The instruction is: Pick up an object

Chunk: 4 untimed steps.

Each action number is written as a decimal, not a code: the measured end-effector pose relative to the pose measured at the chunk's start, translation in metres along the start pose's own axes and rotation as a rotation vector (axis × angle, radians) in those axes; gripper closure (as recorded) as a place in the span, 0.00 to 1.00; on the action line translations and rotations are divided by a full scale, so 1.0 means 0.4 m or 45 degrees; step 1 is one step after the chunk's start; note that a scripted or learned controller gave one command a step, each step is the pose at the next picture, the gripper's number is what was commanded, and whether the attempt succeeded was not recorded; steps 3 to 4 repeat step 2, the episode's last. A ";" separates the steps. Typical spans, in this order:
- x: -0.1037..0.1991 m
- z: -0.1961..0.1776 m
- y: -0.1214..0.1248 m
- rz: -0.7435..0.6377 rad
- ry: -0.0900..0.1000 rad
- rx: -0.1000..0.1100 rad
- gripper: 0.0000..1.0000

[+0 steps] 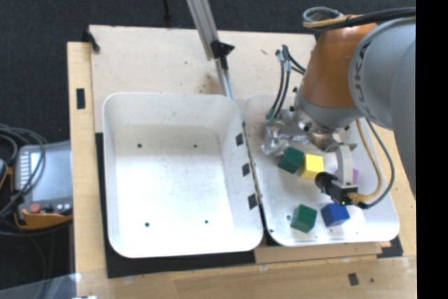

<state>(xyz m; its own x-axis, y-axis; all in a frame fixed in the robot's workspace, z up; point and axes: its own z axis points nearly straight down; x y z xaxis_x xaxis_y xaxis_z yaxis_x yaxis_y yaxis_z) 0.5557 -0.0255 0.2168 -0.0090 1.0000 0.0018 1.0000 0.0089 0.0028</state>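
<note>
While the arm [364, 66] is hanging low over the right bin [381, 224], its gripper [297, 150] is sitting just above a green block [290, 162] and the yellow block [312, 165] touching it; whether the jaws are wide or narrow cannot be told. Another green block [304, 218] and a blue block [335, 213] are lying nearer the bin's front. A good grasp is probably calling for centring on one block, clear of its neighbour.

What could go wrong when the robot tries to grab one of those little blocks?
The gripper hangs right over a green block that touches a yellow block, so it might pinch both or push one away. Another green block and a blue block sit near the right bin's front rim, where a grab could bump the wall.
</note>
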 end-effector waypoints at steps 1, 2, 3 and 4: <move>0.123 0.010 0.037 0.002 0.000 0.002 1.00; 0.239 -0.036 0.089 0.002 0.000 0.000 1.00; 0.239 -0.036 0.089 0.002 0.000 0.000 1.00; 0.239 -0.036 0.089 0.002 0.000 0.000 1.00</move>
